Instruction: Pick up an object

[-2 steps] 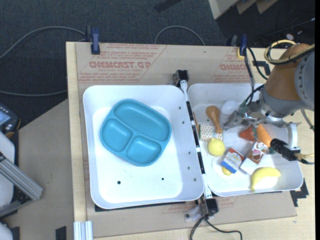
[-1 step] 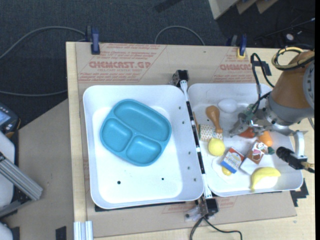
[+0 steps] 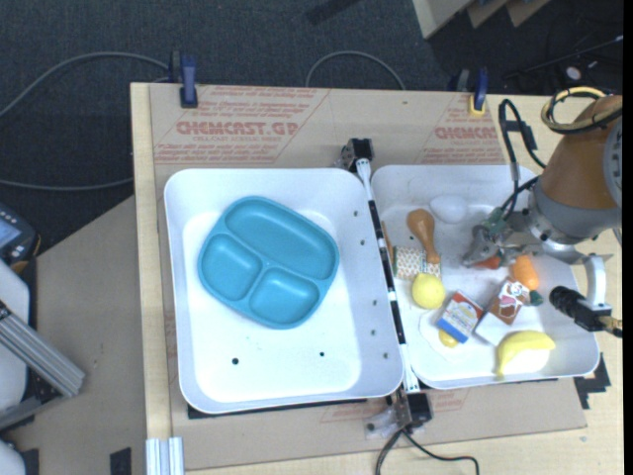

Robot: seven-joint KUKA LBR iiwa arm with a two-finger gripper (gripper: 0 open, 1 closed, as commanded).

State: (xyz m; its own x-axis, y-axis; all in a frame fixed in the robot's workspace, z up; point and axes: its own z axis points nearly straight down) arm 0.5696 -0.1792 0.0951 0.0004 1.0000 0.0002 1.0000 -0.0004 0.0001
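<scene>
The right bin holds several toy foods. A brown drumstick lies near its left wall, with a small patterned box and a yellow lemon below it. Further toward the front are a yellow and red carton, a brown carton and a yellow banana. An orange carrot lies beside the wrist. My gripper reaches down into the bin's middle, right over a small red item, between the drumstick and the carrot.
The left bin contains a blue divided plate. A black divider rail runs between the bins. The arm and its cables cover the right bin's far right corner. A pale round item lies near the back wall.
</scene>
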